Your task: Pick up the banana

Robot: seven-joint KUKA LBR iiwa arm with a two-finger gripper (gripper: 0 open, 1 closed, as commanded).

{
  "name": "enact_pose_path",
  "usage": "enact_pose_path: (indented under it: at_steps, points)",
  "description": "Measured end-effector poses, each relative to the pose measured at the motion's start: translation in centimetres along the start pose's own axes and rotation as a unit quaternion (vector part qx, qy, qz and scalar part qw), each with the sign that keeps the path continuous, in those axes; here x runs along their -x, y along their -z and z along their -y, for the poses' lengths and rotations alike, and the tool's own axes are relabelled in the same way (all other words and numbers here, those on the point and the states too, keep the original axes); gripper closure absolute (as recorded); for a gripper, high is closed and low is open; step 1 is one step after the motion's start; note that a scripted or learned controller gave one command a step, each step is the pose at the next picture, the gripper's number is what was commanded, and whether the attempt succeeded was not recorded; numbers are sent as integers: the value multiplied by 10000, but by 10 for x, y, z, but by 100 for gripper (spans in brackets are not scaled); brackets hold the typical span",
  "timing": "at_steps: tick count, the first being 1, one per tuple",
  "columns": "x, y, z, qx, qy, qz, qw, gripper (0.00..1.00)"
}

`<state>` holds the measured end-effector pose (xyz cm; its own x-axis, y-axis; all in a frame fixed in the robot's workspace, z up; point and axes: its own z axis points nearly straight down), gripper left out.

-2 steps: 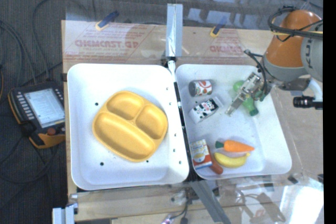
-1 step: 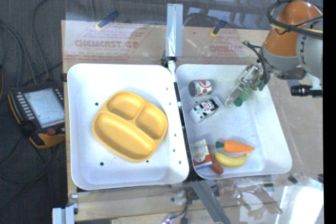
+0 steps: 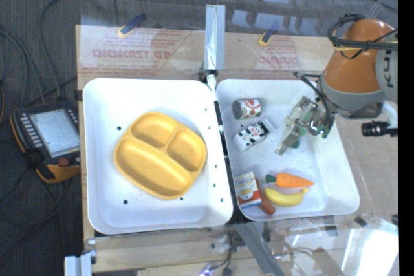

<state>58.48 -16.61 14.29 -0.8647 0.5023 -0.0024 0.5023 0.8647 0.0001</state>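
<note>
The yellow banana [image 3: 284, 196] lies near the front edge of the right bin [image 3: 336, 171], just below an orange carrot [image 3: 292, 181]. My gripper [image 3: 289, 141] hangs over the middle of the right bin, above and slightly right of the banana, with its fingers pointing down-left. The fingers stand slightly apart with nothing between them. The gripper is clear of the banana.
The right bin also holds a small can [image 3: 247, 108], a black-and-white patterned box [image 3: 251, 134], a small carton [image 3: 246, 188] and a red piece [image 3: 267, 207]. A yellow divided plate [image 3: 160, 153] sits in the left bin [image 3: 103, 106]. A teach pendant [image 3: 46, 137] lies left of the bench.
</note>
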Motion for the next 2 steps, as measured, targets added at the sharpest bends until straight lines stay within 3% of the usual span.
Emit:
enact_pose_path:
  at_steps: [1, 2]
  points:
    - [-62, -52, 0, 7, 44, 57, 10000, 0]
    - [-47, -52, 52, 39, -429, 66, 9991, 0]
